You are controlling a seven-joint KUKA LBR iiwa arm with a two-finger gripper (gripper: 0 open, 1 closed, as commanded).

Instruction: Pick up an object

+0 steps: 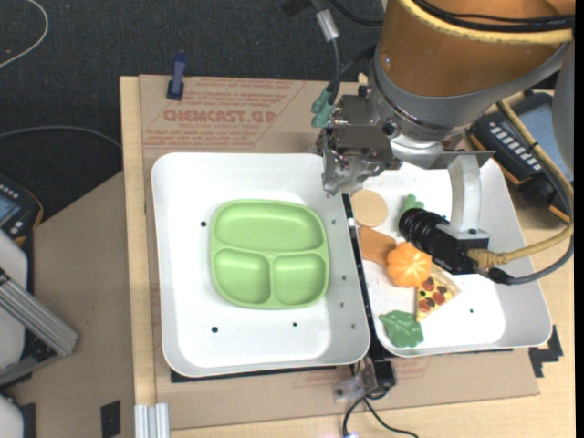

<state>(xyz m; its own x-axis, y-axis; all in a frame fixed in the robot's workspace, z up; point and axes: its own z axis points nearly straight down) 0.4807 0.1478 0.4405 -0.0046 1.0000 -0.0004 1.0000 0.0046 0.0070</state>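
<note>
Looked barely started: spotted the gripper [339, 179] down by the far end of the seam between the bins, nothing visibly in it (couldn't tell whether clenched or released). Found the pickable stuff lying in the right bin [493, 322], namely tan disc [370, 208], orange pumpkin [408, 265], pizza slice [436, 293] and green leaf [401, 328], plus just a green divided plate [270, 251] in the left bin [182, 199].

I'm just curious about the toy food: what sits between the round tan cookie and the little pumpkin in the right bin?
In the camera view, an orange-brown wedge lies between the tan cookie and the pumpkin, in the right bin.
</note>
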